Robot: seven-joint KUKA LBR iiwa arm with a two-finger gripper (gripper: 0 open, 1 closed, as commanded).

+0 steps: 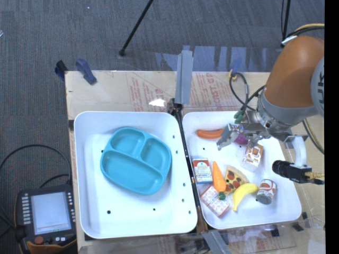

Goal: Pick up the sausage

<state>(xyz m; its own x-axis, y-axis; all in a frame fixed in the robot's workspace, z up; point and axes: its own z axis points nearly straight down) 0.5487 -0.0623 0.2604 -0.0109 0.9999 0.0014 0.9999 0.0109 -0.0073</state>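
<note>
The sausage [210,134], a short orange-red link, lies at the back left of the right bin [290,208], close to the divider. My gripper [239,137] hangs just to its right, above the bin's back middle, and is not touching it. The fingers [226,138] are spread open. A small purple item [241,139] shows in the gap between them; whether it is gripped or just lying below, I cannot tell. The grey arm with its orange band [296,73] reaches in from the right.
The right bin also holds a small carton [253,155], a carrot [218,177], a pizza slice [233,180], a banana [243,194], a can [266,191] and two small boxes [202,170]. A blue divided plate [136,160] lies in the left bin [87,136].
</note>
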